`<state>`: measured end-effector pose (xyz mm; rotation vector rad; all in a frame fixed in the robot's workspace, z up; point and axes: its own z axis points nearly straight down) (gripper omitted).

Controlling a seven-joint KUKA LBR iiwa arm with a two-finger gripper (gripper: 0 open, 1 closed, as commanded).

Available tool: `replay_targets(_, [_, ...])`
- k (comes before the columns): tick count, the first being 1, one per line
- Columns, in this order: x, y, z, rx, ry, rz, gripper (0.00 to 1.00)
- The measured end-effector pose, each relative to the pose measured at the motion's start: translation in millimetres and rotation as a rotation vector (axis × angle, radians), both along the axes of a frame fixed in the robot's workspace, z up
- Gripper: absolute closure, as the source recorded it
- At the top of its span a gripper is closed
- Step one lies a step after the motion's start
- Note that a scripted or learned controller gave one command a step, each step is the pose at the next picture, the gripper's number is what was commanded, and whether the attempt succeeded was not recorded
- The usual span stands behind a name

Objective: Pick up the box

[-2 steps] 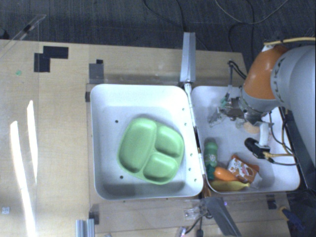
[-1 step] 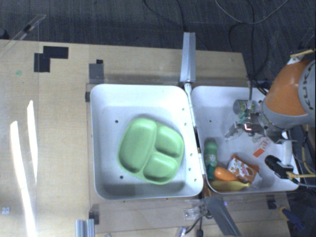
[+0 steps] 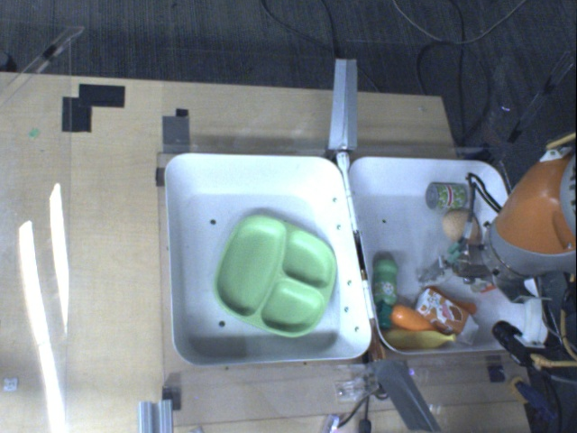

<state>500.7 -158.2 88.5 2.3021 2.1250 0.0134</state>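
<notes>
One fixed camera looks down aslant on both bins (image 3: 270,174).

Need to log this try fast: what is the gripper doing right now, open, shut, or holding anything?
Gripper: over the right bin, above the box; open or shut cannot be told.

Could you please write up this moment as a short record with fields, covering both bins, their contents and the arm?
left bin: holds a green divided tray
right bin: holds the items below
can: lying near the far wall
green bottle: by the divider side
box: orange and white, towards the near wall, tilted
carrot: beside the box
banana: along the near wall
gripper: low over the right bin, just beyond the box; finger state unclear
box status: lying in the bin, not lifted
</notes>
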Motion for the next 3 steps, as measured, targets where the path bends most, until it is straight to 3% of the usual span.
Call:
replay_targets(1, [37.6,-39.6,78.1,-0.002,0.006,0.019,0.00])
replay_targets(2, [37.8,-32.2,3.2,0.000,-0.004,-0.224,0.00])
replay_targets(3, [42.9,-32.4,16.5,-0.003,-0.017,-0.219,1.00])
